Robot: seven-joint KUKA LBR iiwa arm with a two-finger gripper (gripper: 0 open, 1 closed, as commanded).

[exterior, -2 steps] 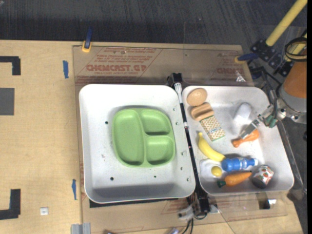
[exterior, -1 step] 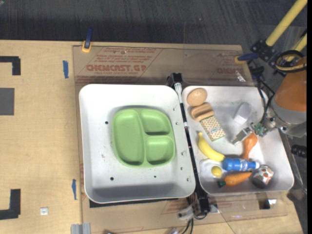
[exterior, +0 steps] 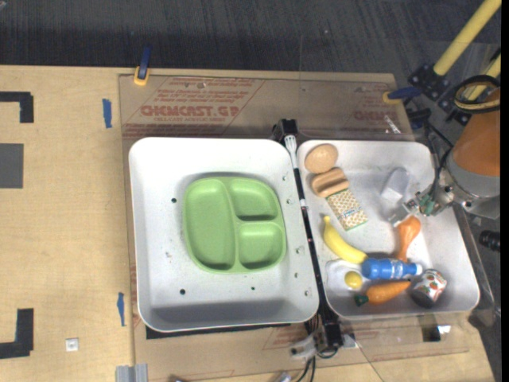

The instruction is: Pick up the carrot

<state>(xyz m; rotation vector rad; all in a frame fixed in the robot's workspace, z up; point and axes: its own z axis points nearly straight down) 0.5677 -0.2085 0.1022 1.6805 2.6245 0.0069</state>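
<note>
The carrot (exterior: 386, 292), orange with a dark stub at its left end, lies on its side near the front wall of the right bin (exterior: 456, 245). A blue bottle (exterior: 390, 269) lies just behind it. My gripper (exterior: 423, 206) hangs low over the right-hand part of that bin, well behind the carrot. It is just above a second orange tapered piece (exterior: 408, 234). The gripper is seen from above against the white floor, and nothing visibly sits in it.
The right bin also holds a banana (exterior: 342, 243), a patterned small box (exterior: 347, 209), a tan round bun (exterior: 320, 157), a brown roll (exterior: 327, 181) and a speckled ball (exterior: 428, 286). A green divided plate (exterior: 235, 223) lies in the left bin (exterior: 151, 213).
</note>
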